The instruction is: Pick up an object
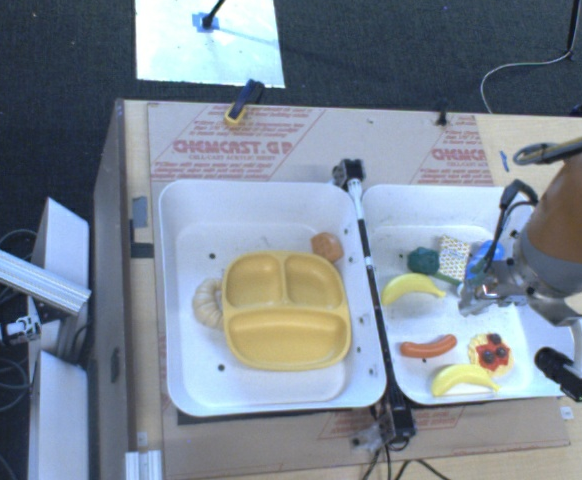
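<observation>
flanking dark carpet [51,78], cardboard-topped bench [301,138]

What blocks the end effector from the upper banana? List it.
Nothing visible. The end effector hangs just right of the upper banana, with bare bin floor between them; the green toy lies behind the banana, off that path.

Yellow banana [412,288], red sausage [429,347], right bin [441,200]

My grey arm with its orange band [571,218] runs off the right edge; the yellow divided tray [286,308] half hides a pale ribbed thing [208,303].
</observation>
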`<state>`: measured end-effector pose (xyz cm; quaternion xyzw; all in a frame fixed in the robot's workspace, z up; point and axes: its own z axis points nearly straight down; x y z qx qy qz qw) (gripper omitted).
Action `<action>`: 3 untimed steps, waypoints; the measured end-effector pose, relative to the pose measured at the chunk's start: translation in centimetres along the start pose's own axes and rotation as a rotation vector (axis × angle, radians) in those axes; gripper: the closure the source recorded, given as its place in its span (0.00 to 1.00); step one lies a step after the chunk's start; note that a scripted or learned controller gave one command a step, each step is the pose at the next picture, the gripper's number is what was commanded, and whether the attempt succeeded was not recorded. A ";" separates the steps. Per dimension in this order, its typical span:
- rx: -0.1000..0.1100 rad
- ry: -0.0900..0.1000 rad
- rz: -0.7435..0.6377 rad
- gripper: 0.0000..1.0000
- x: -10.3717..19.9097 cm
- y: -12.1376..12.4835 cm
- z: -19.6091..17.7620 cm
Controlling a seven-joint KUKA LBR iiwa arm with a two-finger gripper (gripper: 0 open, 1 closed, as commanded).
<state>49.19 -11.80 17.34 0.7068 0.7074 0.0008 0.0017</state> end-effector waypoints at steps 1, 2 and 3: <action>0.001 0.002 -0.003 1.00 6.4 4.6 -3.9; 0.002 0.000 -0.002 1.00 1.8 7.1 -1.9; 0.002 0.000 -0.002 0.00 1.8 7.1 -1.9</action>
